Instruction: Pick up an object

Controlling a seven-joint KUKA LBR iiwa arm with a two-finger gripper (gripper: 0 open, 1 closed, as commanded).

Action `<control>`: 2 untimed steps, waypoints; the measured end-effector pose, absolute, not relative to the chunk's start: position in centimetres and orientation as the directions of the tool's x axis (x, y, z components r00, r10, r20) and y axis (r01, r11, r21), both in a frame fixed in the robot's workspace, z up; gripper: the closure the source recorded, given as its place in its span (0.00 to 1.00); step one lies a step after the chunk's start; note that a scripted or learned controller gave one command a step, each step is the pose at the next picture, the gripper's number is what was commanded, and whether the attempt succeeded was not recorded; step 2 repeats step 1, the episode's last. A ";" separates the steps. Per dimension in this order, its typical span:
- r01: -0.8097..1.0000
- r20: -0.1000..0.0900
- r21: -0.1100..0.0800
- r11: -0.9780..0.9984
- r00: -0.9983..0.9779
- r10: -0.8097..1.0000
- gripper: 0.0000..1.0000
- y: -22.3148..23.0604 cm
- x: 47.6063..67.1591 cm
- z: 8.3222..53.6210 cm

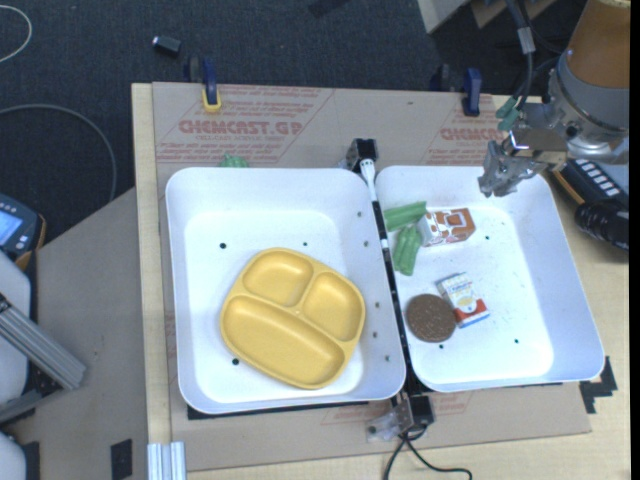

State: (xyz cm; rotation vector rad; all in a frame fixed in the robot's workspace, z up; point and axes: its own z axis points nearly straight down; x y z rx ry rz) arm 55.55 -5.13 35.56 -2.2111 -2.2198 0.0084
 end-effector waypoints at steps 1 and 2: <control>1.000 0.002 -0.005 0.006 -0.006 1.000 1.00 0.0 54.4 33.5; 1.000 0.002 -0.005 0.006 -0.006 1.000 1.00 0.0 54.4 33.5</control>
